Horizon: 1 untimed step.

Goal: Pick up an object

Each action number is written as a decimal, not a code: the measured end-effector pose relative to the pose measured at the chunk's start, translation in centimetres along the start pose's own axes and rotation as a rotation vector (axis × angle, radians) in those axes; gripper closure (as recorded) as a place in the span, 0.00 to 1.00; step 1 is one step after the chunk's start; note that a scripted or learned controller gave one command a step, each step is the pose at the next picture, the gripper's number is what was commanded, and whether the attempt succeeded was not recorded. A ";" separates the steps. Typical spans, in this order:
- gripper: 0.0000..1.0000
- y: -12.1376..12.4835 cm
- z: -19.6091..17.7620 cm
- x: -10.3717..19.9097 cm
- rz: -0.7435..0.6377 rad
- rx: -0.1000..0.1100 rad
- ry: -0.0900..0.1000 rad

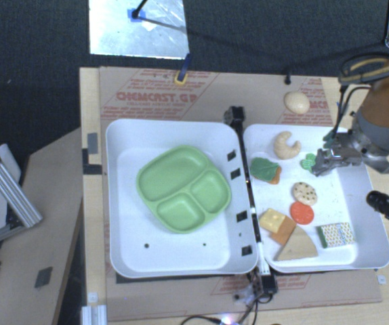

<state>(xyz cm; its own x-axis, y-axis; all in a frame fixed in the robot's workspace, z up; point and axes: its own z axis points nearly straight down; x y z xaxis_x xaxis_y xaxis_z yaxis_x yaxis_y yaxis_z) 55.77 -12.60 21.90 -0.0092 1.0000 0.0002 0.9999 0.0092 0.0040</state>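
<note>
Hovering jaws (322, 164) near right bin's far rim (276, 128), beside green piece (308, 160)

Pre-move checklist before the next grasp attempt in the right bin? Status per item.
1. Gripper over the right white bin: ok.
2. Object between the fingers: cannot tell.
3. Candidate nearby: small green toy piece beside the gripper, beige croissant-shaped toy next to it: ok.
4. Round chocolate-chip cookie and red disc lie apart from the gripper: ok.
5. Beige egg-shaped object sits outside the bin on the cardboard: not ok as a target.
</note>
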 end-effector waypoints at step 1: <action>1.00 1.6 0.3 4.4 0.000 0.001 0.000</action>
<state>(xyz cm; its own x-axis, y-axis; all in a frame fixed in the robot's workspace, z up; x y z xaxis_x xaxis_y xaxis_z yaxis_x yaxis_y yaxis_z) 57.32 -8.23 21.60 -0.0091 1.0000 0.0004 1.0000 0.0091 0.0031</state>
